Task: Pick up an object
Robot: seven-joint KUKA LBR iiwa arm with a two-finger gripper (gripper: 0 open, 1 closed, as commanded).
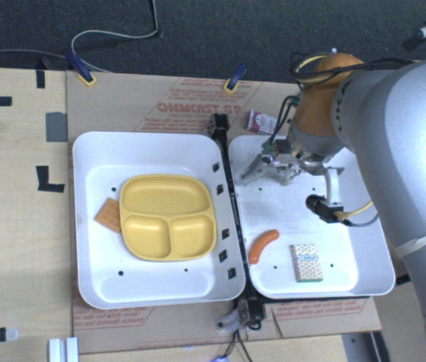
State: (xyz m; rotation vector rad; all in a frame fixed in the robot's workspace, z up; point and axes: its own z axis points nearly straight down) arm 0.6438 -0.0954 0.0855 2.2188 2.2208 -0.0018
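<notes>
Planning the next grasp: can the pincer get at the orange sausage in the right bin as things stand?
Probably yes. The sausage lies alone on the bin floor, apart from the small box, and nothing covers it; the pincer is in the same bin.

Light wood bench top (16, 202), with a brown printed cardboard sheet (190, 104) spread over it, running left of and behind the gripper (273, 164). Black tape marks (45, 178) and a grey square (56, 125) far left of it. Dark carpet floor (220, 21) beyond the bench's far edge, a thin cable (114, 36) looping across it. Two yellow-blue clamps (235, 80) pin the cardboard's far edge. Light is even and soft.
</notes>
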